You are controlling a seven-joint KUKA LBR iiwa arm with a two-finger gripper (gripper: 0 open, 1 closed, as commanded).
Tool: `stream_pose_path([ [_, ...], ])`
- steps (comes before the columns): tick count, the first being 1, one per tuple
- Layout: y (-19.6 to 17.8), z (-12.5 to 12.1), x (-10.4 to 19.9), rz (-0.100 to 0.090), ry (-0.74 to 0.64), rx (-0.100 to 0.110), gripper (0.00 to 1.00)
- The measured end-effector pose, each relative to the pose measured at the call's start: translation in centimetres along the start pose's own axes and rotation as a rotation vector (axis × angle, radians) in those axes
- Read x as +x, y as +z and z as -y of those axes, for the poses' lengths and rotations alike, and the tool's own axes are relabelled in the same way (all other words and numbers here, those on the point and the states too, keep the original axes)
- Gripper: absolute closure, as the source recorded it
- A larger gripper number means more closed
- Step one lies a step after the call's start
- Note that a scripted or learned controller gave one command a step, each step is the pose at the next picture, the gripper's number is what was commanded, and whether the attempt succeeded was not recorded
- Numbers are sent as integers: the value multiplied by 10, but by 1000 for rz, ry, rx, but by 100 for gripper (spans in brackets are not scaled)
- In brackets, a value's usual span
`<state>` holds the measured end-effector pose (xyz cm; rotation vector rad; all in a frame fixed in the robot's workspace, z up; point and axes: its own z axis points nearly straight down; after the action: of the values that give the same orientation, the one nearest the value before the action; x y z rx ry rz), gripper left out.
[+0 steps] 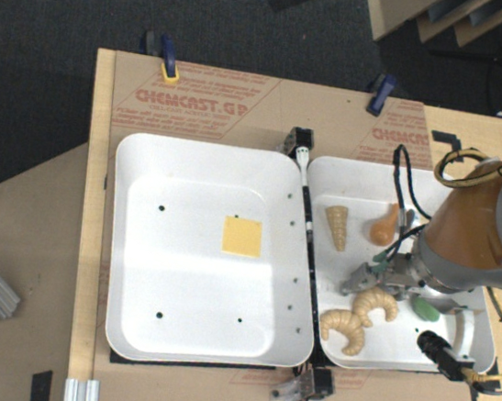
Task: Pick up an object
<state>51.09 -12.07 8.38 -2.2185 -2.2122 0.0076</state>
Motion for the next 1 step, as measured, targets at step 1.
stream_pose_path([
  [1, -11, -5, 0, 3, -1, -11, 100],
])
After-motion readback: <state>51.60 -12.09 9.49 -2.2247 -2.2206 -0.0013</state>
